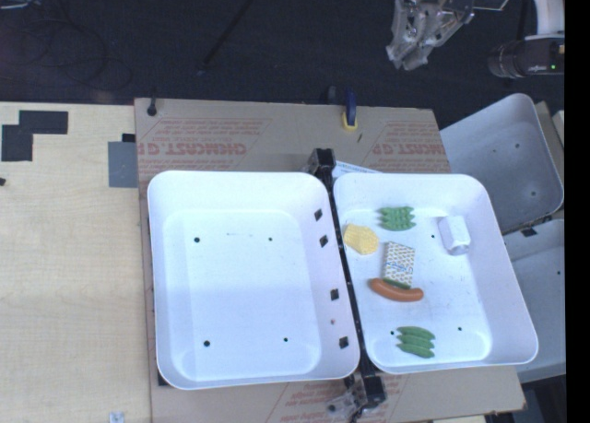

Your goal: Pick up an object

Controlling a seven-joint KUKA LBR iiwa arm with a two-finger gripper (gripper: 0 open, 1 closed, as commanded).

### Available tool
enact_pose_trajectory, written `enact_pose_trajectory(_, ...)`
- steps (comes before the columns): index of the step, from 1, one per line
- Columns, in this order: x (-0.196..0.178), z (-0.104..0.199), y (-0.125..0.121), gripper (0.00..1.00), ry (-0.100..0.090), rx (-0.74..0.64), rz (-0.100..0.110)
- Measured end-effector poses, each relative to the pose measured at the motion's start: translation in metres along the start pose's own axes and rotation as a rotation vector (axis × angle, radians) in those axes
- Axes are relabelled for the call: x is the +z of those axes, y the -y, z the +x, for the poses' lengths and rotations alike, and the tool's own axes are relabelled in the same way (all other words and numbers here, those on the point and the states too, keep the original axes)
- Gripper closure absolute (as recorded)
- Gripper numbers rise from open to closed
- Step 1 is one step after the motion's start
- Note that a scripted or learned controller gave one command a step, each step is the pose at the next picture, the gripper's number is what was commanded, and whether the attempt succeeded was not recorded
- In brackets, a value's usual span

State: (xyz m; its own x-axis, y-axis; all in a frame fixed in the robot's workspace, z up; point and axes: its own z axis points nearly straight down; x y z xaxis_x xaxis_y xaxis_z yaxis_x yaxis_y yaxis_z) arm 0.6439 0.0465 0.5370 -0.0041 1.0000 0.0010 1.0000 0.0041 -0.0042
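Objects cluster mid-right bin [498,338], clear of its walls; gripper [410,48] hangs high above, its opening unreadable.

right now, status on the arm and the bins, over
Gripper high, beyond the bins, nothing in it. Hot dog, cracker, green pods loose in right bin. Nothing in the way.

Six small objects lie flat in the right bin [502,255]: a green pea pod [397,218], a white cylinder [454,234], a yellow corn piece [361,240], a patterned packet [398,263], an orange-red sausage [396,291], and green pods [415,341].
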Motion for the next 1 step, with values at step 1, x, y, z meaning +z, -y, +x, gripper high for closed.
enact_pose_trajectory(1,0.0000,0.0492,-0.0002,1.00,0.000,-0.001,-0.001)
